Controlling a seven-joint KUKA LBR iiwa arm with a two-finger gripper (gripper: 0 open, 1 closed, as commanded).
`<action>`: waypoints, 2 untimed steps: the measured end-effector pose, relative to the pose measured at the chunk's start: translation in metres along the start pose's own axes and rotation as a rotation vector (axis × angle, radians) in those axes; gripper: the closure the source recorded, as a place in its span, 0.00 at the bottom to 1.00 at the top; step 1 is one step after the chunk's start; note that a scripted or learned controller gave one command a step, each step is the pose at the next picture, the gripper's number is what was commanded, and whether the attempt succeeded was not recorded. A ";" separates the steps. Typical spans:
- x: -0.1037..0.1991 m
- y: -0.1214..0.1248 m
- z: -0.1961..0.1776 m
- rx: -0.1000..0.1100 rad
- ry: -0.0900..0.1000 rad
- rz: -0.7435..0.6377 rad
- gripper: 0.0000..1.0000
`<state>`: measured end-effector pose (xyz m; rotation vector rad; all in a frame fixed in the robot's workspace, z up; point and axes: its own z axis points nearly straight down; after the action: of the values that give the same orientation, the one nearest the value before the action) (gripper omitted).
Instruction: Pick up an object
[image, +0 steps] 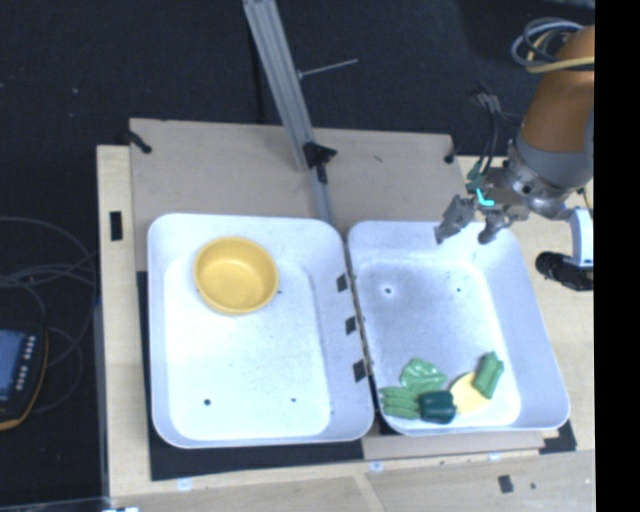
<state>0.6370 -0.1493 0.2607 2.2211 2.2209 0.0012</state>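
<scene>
My gripper hangs over the far edge of the right bin, open, with nothing between its two dark fingers. A cluster of small objects lies in that bin's near corner: a light green piece, a green piece, a dark teal block, a yellow piece and a green cylinder. The gripper is well away from them, toward the bin's far side. A yellow bowl sits in the left bin, at its far left.
A grey metal pole slants up from the gap between the bins at the back. The bins rest on a tan bench. A dark device lies off the bench at the left.
</scene>
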 end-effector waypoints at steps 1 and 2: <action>0.000 0.000 0.000 0.000 0.000 0.000 0.00; 0.000 -0.001 0.063 0.006 0.000 0.001 0.00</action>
<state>0.6357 -0.1493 0.1980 2.2246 2.2232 -0.0047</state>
